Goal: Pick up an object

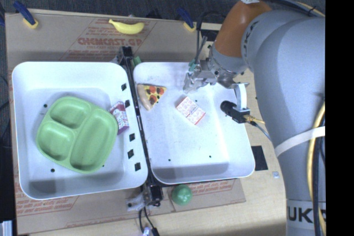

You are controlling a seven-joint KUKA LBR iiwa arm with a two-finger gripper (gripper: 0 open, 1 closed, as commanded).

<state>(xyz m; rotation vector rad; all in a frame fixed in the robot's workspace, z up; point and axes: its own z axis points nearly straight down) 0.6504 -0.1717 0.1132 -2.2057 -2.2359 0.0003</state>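
Gripper (191, 81) low over right bin (232, 157) far side, finger state cannot be told; nothing seen held. Pink-patterned packet (190, 110) just beside, pizza slice toy (151, 94) near. Approach step; next: centre over packet, descend, close

light: bright, even | shadows: soft | glare: white bins (33, 80) washed | focus: slightly soft

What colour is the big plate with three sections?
Light green. The plate lies in the left bin, seen in the camera view.
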